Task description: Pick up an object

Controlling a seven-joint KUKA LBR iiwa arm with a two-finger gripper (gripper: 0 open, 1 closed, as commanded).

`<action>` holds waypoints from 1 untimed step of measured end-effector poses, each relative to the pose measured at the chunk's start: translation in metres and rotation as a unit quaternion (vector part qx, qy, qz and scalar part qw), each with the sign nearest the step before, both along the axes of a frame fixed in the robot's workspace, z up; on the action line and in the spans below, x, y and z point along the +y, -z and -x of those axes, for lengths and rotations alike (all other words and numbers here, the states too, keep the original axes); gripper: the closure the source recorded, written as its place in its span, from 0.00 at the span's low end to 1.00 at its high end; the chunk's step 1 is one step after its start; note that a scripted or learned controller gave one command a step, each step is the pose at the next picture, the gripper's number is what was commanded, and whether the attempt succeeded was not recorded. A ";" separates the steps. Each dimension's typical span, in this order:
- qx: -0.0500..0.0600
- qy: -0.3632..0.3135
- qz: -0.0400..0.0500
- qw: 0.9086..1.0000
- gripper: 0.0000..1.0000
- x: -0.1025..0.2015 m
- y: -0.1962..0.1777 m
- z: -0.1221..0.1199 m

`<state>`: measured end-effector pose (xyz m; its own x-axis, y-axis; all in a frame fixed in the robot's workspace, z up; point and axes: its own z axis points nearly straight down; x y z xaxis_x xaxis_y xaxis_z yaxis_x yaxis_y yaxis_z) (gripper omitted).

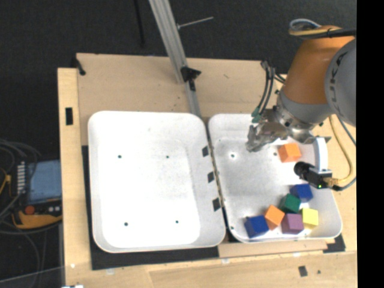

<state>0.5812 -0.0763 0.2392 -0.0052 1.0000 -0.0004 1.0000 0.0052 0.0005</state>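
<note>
**Ana:** Dark floor all round, and on the plywood counter [138,83] two white bins side by side. Where does the job stand?

**Ben:** Not done, by my reading. The claw [259,138] hangs over the upper part of the right bin [240,179], pointing down at bare white floor. I see nothing between its fingers. Whether they are spread or pressed together I cannot tell; they are a small grey blur from up here.

**Ana:** And the things to pick?

**Ben:** Nearest is an orange cube [289,152], just beside the claw on its right, apart from it. The rest huddle in the lower right corner: a blue cube [302,192], a green cube [292,203], a yellow cube [310,216], a purple cube [293,222], a second orange block [275,215] and a dark blue cube [256,225].

**Ana:** So everything is left: choose, close, lift.

**Ben:** I'd say so. The corner blocks touch one another and sit near the wall, which looks awkward. The lone orange one seems easier.

**Ana:** Anything else about?

**Ben:** The left bin [108,161], a slanted metal rail [171,35] above, and a blue box with cables [42,182] at far left. None obstructs.
</note>
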 end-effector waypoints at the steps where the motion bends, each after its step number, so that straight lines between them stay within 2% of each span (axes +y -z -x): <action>1: 0.001 0.000 0.000 1.000 1.00 0.054 0.010 -0.009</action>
<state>0.5905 -0.0221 0.2292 -0.0053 1.0000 -0.0005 1.0000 0.0053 -0.0018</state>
